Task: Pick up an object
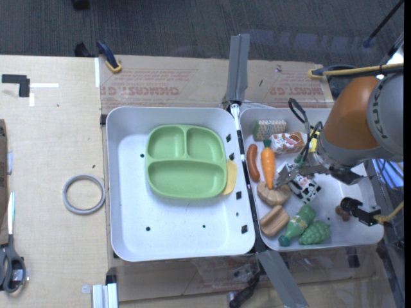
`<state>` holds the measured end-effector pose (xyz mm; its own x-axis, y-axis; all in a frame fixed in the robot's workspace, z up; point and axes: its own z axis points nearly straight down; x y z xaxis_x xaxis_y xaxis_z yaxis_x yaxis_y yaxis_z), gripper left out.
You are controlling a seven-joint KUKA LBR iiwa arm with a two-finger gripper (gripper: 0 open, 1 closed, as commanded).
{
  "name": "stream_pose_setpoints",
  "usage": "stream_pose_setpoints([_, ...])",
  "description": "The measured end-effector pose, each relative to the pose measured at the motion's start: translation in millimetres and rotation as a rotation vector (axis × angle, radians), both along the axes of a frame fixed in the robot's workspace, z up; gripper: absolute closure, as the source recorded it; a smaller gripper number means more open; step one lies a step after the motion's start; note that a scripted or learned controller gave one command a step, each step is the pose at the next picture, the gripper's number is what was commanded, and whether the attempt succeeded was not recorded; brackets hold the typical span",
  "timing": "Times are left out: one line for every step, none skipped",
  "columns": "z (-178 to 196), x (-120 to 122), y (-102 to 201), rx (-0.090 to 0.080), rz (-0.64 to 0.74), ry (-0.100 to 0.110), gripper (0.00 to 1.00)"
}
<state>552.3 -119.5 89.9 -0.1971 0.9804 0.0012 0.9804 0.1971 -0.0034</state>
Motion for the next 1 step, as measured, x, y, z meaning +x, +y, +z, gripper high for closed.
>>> stream_pose_setpoints([8.5, 0.4, -1.8, 0.000, -0.005, 0.000, 1.00])
